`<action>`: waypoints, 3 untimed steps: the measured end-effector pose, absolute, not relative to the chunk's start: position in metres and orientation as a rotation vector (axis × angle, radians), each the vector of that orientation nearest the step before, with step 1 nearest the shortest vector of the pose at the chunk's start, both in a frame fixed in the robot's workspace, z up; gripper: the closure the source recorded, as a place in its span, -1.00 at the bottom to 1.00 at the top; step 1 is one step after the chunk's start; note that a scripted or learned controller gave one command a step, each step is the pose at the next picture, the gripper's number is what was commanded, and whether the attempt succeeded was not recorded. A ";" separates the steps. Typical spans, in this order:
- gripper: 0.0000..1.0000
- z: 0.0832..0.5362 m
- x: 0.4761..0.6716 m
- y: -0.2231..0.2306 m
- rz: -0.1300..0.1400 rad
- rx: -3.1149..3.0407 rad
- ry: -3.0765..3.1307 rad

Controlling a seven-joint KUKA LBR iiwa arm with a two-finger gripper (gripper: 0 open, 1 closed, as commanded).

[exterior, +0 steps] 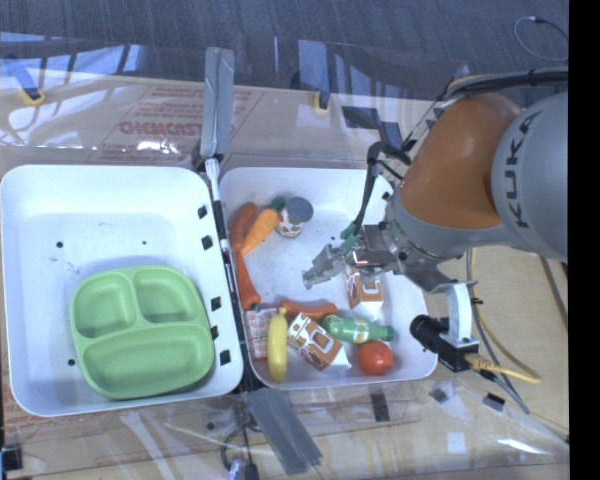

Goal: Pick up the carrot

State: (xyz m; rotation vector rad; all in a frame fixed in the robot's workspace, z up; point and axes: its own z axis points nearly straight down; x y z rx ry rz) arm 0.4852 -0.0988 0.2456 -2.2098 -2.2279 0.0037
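Hovering over the right bin [325,180], end effector [325,265] spread wide, grasping nothing. Lying at ten o'clock from it, near the bin's upper-left corner: carrot [261,229], tilted, touching a red pepper [242,223]. Resting at six o'clock: banana [277,347], tomato [376,358].

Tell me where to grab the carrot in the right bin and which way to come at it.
Grip the carrot across its thicker middle, coming straight down from above. It lies flat and slanted, its narrow end toward the bin's upper right beside a small round item, with a reddish-orange sausage-like piece close on its left. Closing across its width probably fits best. The end effector sits to its right.
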 end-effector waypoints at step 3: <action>-1.00 0.091 0.633 -0.128 0.017 -2.039 -2.367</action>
